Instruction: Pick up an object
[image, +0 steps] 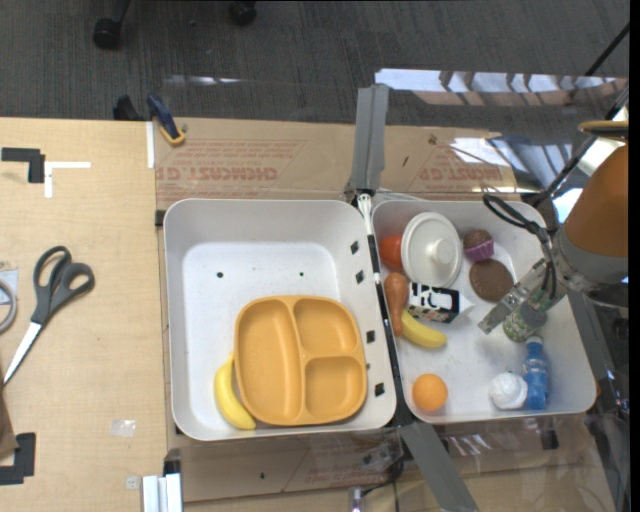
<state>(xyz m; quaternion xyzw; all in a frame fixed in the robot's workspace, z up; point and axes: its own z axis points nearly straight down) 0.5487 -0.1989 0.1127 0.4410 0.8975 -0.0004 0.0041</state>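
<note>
On my screen, left to right: scissors (48, 288) on the counter (90, 400), well apart from the bins. Left bin (200, 250): one yellow divided plate (300, 358), with a banana (232, 397) tucked against its left edge. Right bin (570, 395): a carrot (397, 300) along the left wall, a white bowl (431, 250) upside down, a small black-and-white box (436, 300), a second banana (422, 332), an orange (430, 392), a purple onion (479, 244), a brown disc (490, 280), a blue-and-white bottle (524, 385) lying flat. The gripper (518, 312) sits over the right bin between the brown disc and the bottle; whether the fingers are open or closed I cannot tell, and I see nothing held. I judge the bottle the nearest candidate; I would centre over its body, cross its narrow width, descend squarely, and close before lifting, since a round bottle may roll.
</note>
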